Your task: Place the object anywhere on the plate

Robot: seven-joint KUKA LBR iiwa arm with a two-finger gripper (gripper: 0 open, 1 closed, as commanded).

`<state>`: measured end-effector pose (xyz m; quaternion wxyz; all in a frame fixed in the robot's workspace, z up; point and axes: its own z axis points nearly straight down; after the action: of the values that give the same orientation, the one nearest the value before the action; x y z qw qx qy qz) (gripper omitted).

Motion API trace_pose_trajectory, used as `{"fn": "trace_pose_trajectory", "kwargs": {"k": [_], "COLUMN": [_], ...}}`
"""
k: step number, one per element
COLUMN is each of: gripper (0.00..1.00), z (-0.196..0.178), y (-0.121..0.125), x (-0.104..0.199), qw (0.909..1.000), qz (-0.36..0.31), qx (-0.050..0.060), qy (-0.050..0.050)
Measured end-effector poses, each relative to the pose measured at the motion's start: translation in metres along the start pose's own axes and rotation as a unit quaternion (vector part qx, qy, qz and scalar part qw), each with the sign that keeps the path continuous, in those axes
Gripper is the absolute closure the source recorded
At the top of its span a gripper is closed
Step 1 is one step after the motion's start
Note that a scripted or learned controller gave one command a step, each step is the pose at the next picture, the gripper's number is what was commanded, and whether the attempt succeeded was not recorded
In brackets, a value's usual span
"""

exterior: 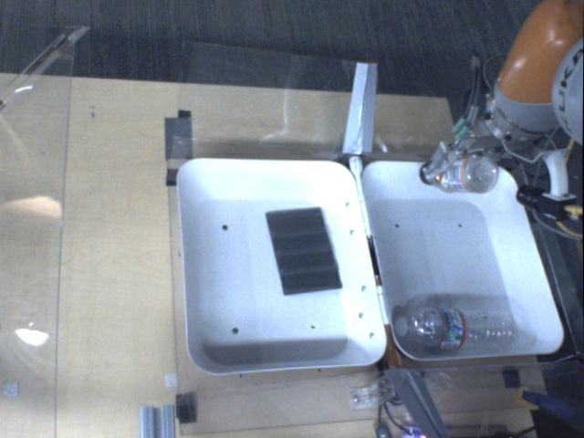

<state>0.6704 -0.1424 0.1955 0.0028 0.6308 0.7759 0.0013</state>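
Observation:
A clear plastic bottle (453,328) with a coloured label lies on its side against the front wall of the right bin (511,245). The plate (303,250), a dark ribbed rectangle, rests flat in the middle of the left bin (210,245). My gripper (453,169) hangs over the back rim of the right bin, far from the bottle and well to the right of the plate. The grey arm with its orange band (540,44) reaches in from the upper right.
A metal post (360,108) stands upright behind the seam between the two bins. Cables (547,199) trail beside the right bin's far edge. A clear panel (36,208) lies over the bench on the left.

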Motion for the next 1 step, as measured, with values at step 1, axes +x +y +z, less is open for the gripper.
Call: {"fn": "trace_pose_trajectory", "kwargs": {"k": [1], "gripper": [1.00], "z": [-0.0423], "y": [-0.0100], "x": [0.0800], "qw": [0.9931], "qz": [-0.118], "qx": [-0.001], "qy": [0.001]}}
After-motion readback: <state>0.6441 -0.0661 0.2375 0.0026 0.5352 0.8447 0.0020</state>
